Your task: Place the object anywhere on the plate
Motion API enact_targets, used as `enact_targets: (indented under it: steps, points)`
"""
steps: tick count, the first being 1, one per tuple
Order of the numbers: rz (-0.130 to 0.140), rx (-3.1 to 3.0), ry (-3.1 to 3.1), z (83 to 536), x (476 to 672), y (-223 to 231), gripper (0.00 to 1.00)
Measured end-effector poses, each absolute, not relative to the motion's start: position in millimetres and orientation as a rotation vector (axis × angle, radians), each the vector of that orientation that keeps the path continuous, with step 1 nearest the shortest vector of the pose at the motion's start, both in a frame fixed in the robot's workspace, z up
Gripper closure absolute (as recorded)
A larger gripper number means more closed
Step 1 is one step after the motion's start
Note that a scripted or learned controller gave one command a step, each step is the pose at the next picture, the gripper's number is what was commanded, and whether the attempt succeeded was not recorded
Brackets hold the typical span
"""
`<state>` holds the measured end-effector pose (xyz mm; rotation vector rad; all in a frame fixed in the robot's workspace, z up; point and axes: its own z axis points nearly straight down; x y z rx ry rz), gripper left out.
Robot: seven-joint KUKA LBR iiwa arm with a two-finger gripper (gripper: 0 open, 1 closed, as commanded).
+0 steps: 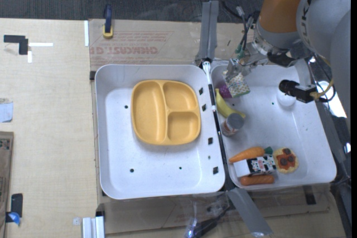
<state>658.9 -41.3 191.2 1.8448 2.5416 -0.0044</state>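
Note:
The yellow three-compartment plate [165, 111] lies in the left bin [111, 136], toward its back half, with nothing on it. My gripper [235, 72] hangs over the back left corner of the right bin [312, 136], just right of the wall between the bins. Its fingers are shut on a small speckled, pale packet [239, 86], which dangles cornerwise below the fingertips, above a banana. The packet is about a hand's width to the right of the plate's right rim.
In the right bin, a banana [223, 105], a purple piece [223, 90] and a small grey cup [232, 122] lie along the left wall. A carrot [246, 154], a cow-patterned box [260, 165] and a toy pizza [286, 159] sit at the front. The arm [312, 14] crosses the right bin's back.

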Motion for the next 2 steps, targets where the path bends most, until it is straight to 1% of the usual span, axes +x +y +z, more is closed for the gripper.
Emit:
enact_targets:
  steps: [1, 2]
  points:
    - [-0.002, 1.763, 2.6, 191.5, 629.3, 31.9, 1.0]
    - [-0.002, 1.765, 2.598, 191.6, 629.4, 31.4, 0.0]
